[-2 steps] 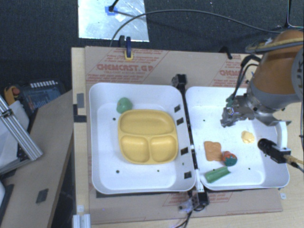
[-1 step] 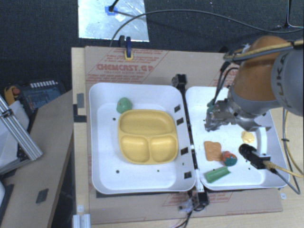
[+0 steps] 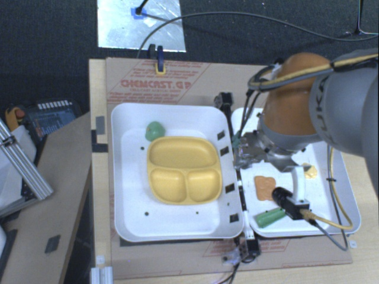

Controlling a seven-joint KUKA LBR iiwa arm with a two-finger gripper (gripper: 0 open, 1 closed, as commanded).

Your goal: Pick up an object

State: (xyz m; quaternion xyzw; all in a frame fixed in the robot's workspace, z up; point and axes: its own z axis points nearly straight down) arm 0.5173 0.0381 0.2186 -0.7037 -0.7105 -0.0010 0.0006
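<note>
The arm (image 3: 331,108) reaches in from the right and hangs over the right bin (image 3: 340,209), its bulky wrist covering the far half of that bin. The gripper (image 3: 244,154) sits low at the bin's left wall, close to the divide between the two bins. The wrist hides it from above, so I cannot tell whether it is open or closed, and nothing can be seen held in it. Any loose item would do for this task. The closest candidates lie in the right bin: an orange flat piece (image 3: 265,187) just near of the gripper, and a green cylinder (image 3: 269,217) lying on its side by the near wall. A small yellow piece (image 3: 310,171) lies further right. The left bin (image 3: 133,158) holds a yellow divided tray (image 3: 182,176) in its middle and a green round lump (image 3: 155,130) just beyond the tray's far left corner, both well apart from the gripper. Judging by where the gripper sits, the try is aimed at the right bin's left edge. That seems a poor spot, since the orange piece lies flat and offers little to pinch, while the cylinder looks the easier grasp
</note>
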